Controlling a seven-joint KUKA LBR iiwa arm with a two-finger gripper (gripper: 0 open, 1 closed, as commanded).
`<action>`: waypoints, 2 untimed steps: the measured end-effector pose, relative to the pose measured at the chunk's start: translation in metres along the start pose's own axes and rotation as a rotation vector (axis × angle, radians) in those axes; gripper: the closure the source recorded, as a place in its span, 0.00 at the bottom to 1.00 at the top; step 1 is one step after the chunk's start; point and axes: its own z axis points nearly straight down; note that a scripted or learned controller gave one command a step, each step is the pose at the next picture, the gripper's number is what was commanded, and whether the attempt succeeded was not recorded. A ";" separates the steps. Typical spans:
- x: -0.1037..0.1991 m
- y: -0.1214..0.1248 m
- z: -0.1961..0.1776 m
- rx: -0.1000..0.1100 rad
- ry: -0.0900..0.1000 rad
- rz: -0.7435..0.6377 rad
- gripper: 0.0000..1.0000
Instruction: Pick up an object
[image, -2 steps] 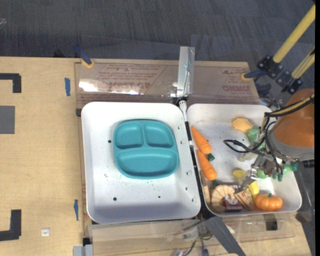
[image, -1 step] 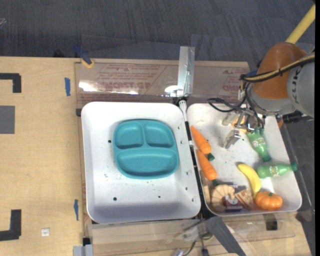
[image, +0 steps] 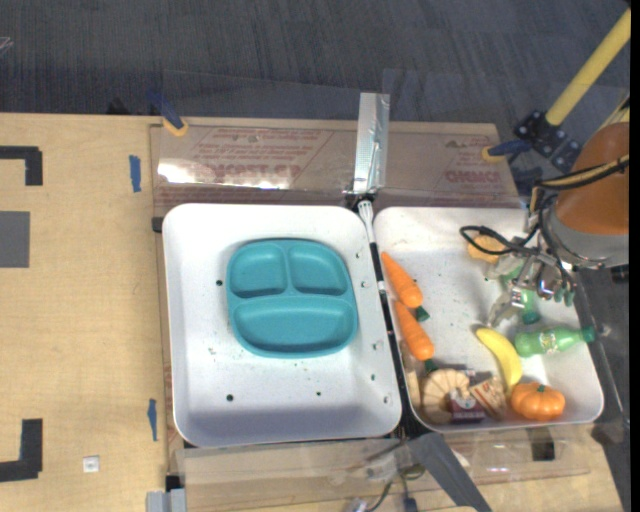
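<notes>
The table (image: 70, 300) carries two shallow white bins side by side. The left bin (image: 200, 400) holds a teal divided plate (image: 292, 297), lying flat near its middle. The right bin (image: 440, 260) holds the loose items. The arm (image: 598, 200) enters from the right, its orange band above the wrist, and the pincer (image: 522, 290) hangs over the right half of that bin; whether it is apart or together cannot be told, as the metalwork there is cluttered. Just below the pincer lies a yellow banana (image: 500, 352), and just beside it to the right a green bottle (image: 552, 340) on its side. An orange pumpkin (image: 538, 401) sits in the near right corner, next to a pale round item (image: 452, 388) of unclear kind. Two carrots (image: 403, 282) (image: 415, 332) lie end to end along the bin's left wall, well apart from the pincer.
</notes>
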 end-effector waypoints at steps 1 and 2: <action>0.082 -0.021 -0.001 -0.002 -0.001 -0.059 0.00; 0.111 -0.047 -0.001 -0.003 -0.004 -0.094 0.00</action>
